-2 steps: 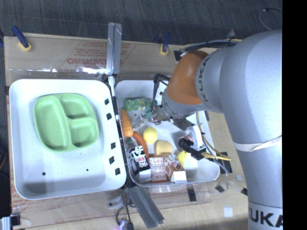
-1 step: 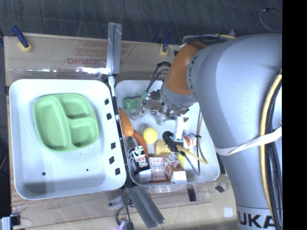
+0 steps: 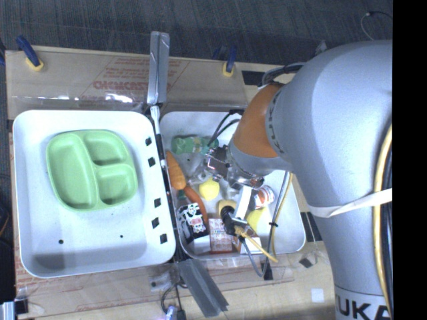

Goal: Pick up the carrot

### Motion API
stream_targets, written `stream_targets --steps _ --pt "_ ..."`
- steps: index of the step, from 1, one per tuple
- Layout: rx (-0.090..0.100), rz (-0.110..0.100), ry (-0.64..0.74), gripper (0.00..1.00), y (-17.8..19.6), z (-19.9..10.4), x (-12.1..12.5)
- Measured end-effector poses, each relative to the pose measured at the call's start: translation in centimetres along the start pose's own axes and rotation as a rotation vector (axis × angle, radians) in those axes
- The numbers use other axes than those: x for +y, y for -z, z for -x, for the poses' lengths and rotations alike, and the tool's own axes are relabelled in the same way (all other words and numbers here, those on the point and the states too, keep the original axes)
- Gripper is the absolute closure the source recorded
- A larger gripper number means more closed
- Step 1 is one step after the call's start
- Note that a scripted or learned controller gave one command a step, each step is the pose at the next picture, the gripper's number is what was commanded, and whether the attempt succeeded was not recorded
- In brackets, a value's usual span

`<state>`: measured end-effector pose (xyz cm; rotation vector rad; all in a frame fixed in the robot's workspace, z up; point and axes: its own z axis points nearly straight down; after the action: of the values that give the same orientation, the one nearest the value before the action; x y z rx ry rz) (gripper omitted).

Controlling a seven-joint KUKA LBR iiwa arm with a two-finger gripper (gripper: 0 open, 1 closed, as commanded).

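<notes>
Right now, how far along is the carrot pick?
Done: nothing yet. The carrot lies in the right bin, near its left wall, beside a yellow fruit. In hand: the gripper is low over that bin's clutter, to the carrot's right and not on it. Left: move onto the carrot, grasp it and lift it.

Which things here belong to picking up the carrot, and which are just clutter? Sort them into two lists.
For the job:
- carrot, lying by the left wall of its bin
- right bin, which holds it

Just lying about:
- green divided plate in the left bin
- yellow ball
- black-and-white patterned item
- green packet
</notes>
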<state>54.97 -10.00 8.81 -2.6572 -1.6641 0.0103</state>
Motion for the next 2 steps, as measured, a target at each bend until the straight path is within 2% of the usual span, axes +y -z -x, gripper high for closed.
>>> stream_targets --steps 1,2 --pt "-0.001 -0.008 0.004 1.00 0.6 -0.1 -0.1" --pt "0.001 0.000 -0.353 1.00 0.0 0.6 4.1"
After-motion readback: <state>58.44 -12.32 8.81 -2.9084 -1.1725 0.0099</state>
